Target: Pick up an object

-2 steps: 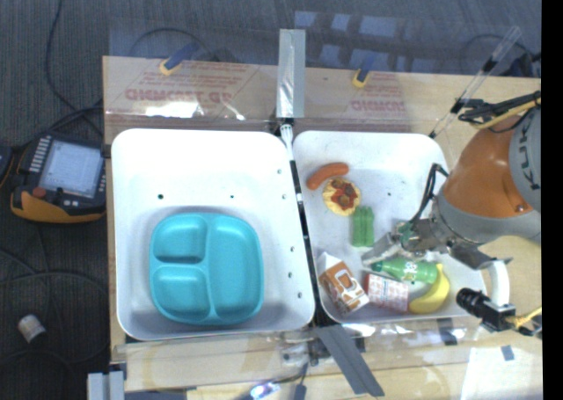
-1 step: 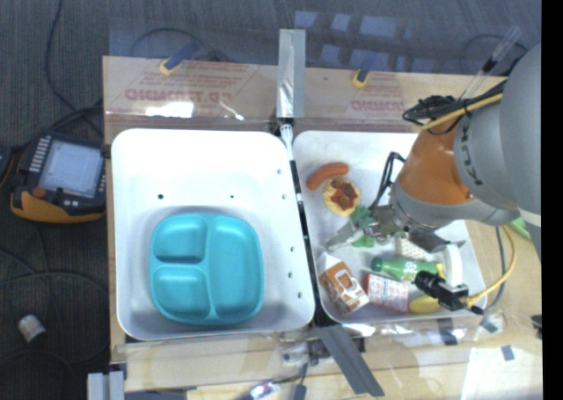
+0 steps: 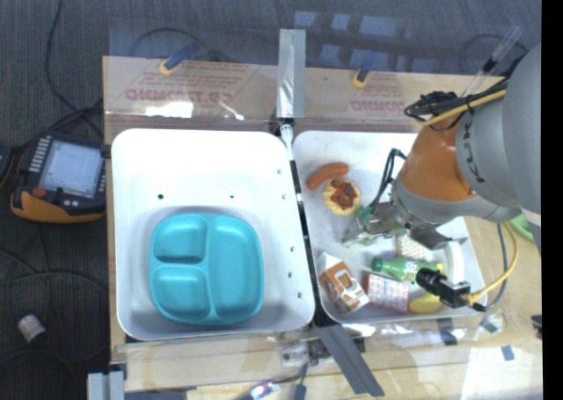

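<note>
Red lettering runs across the two cardboard sheets behind the bins, upside down from this angle — too blurred to read. The small packages and the handheld pendant's screen show no legible print.

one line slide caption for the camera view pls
KUKA arm lowers its pincer into the right bin of toy food and a green bottle; a teal divided plate sits in the left bin.

Counted two white bins, one teal divided plate in the left one, and roughly seven small food items in the right.
</note>
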Controlling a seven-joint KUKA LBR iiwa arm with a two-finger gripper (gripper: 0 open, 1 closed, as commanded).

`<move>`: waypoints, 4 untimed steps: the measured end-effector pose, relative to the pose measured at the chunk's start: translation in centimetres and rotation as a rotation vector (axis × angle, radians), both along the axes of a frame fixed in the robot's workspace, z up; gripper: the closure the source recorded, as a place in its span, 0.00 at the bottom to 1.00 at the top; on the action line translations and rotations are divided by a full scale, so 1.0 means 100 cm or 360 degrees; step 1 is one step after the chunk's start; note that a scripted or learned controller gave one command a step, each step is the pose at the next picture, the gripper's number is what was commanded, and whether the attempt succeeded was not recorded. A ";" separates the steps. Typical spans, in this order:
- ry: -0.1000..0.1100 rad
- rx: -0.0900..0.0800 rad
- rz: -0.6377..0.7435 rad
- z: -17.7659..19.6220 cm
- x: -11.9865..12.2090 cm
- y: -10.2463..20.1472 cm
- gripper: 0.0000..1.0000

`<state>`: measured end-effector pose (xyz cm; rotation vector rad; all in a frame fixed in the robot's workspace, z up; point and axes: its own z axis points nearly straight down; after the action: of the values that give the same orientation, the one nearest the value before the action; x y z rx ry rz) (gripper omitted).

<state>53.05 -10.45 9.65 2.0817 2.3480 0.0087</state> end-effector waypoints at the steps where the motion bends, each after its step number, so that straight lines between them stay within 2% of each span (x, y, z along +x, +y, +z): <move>1: 0.0000 0.0000 0.0000 0.000 0.000 0.000 0.00; 2: 0.0019 -0.0007 -0.0442 0.085 0.013 0.042 0.00; 3: 0.0007 -0.0005 0.0166 -0.001 -0.001 0.003 0.00; 4: -0.0012 -0.0002 -0.0295 -0.004 0.024 0.005 0.00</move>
<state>55.47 -9.92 9.24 2.2852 2.1402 0.0145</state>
